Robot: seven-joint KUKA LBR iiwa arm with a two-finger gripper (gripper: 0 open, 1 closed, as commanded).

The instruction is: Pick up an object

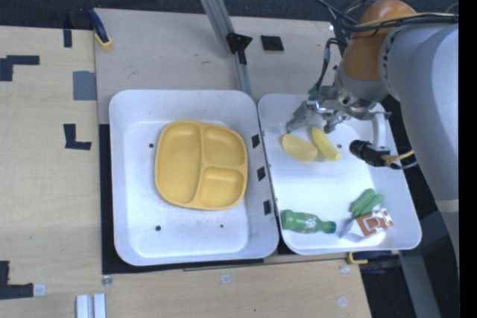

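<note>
My pincer (316, 115) hangs low over the far part of the right bin (387, 231), coming in from the right under my grey arm (425, 78) with its orange band (376, 33). Whether it is open or closed I cannot tell from this slanted view, and I see nothing held in it. Just in front of it lie two yellow things close together: a pale yellow piece (299, 147) and a brighter yellow banana-like piece (324, 144), which touch or almost touch each other. The pincer is just beside them, a little behind.

At the near end of the same bin lies a green bottle (305, 222) on its side, and near the near right corner are a green leafy toy (364, 202) and a small orange and white carton (370, 223), close to each other.

In the left bin (130, 234) rests a yellow divided plate (201, 164), about in the middle.
</note>
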